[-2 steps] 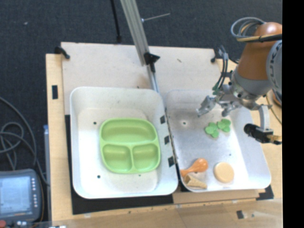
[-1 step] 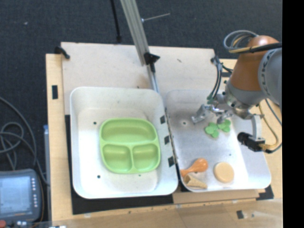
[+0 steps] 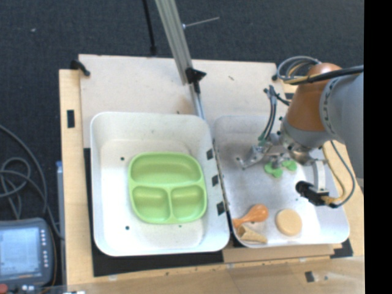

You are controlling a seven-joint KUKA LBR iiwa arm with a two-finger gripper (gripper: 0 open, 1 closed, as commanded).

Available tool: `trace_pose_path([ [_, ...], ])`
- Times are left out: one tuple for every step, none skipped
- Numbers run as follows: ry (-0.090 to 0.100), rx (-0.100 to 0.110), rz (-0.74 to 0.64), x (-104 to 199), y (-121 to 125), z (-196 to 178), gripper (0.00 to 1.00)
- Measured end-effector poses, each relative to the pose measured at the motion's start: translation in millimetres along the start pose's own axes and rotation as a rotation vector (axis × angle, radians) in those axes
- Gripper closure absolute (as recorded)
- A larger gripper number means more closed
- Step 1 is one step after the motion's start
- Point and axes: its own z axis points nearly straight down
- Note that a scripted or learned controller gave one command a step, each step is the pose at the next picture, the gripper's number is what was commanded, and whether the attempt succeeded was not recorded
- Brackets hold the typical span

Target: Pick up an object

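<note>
Landmark: I take the right bin (image 3: pixel 245 133) as my reference; it sits on the table (image 3: pixel 122 78) with its left wall touching the left bin (image 3: pixel 104 133).

Arm: it reaches in over the far right corner of the right bin, wrist pointing down into it, so I judge it is set up for a grasp from above.

Gripper (image 3: pixel 277 162): it hangs low over the middle of the right bin, right above a small green object (image 3: pixel 274 169).

Fingers: I cannot tell whether they are open or closed; the wrist and cabling cover them from this angle.

Green object: it lies on the bin floor near the middle, partly hidden under the gripper. I cannot tell whether it is touched or merely close, so I do not count it as held.

Other candidates: an orange piece (image 3: pixel 255 214), a tan cone-like piece (image 3: pixel 252 233) and a round beige disc (image 3: pixel 288 222) cluster along the near wall of the right bin, well apart from the gripper, free to pick later.

Left bin contents: a green divided plate (image 3: pixel 166 187) lies flat in its middle, away from the right bin's wall.

Progress: I judge the pick as not yet confirmed; nothing is visibly lifted.

Risk: the green object looks small and low, so a slight offset could close on nothing.
</note>
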Motion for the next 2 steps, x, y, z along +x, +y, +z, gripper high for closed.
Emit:
trace_pose_path([
  [-0.001, -0.007, 0.006, -2, 2, -15, 1.0],
  [-0.001, -0.01, 0.005, -4, -2, -78, 1.0],
])
